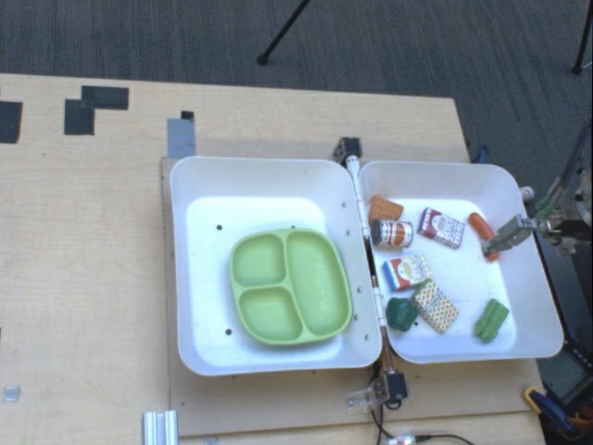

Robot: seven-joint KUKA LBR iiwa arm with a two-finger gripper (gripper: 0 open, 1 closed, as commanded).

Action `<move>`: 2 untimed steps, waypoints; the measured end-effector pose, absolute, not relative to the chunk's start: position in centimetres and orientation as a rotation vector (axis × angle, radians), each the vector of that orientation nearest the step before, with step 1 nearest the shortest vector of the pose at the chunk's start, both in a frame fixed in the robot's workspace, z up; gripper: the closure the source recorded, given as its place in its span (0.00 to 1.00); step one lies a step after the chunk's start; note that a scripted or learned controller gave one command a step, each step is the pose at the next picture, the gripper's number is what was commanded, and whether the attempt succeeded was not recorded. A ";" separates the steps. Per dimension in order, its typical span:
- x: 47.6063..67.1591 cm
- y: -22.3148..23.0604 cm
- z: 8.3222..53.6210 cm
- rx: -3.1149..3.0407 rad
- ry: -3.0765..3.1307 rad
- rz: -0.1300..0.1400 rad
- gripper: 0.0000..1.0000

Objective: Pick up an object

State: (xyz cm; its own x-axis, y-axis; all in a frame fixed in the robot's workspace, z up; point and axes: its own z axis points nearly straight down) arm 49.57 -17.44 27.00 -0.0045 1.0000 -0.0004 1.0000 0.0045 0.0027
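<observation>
Two white bins side by side on a wooden bench (pixel 83 248). In the left bin (pixel 199 248) – a green plate (pixel 292 286) with three compartments, lying flat near the middle.

In the right bin (pixel 533 341) – a scatter of small things. Near the left wall, an orange piece (pixel 384 209), with a can (pixel 394 235) just below it, on its side. Beside those, a red box (pixel 441 228). Toward the right wall, a sausage (pixel 481 233), tilted. Lower down, a carton (pixel 406 272) with red and blue print, touching a checkered box (pixel 435 306). Just left of that box, a dark green lump (pixel 401 314). Well apart at the lower right, a green pepper (pixel 491 321).

Reaching in over the right bin's right wall, the gripper (pixel 508 236) – grey, slanted, its tip just beside the sausage, perhaps touching it. Cannot tell whether clenched or released, nor whether anything is grasped.
</observation>
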 end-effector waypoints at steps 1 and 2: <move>50.9 -18.1 12.8 2.220 2.223 0.001 0.00; 49.1 -13.6 8.9 2.209 2.212 0.014 0.00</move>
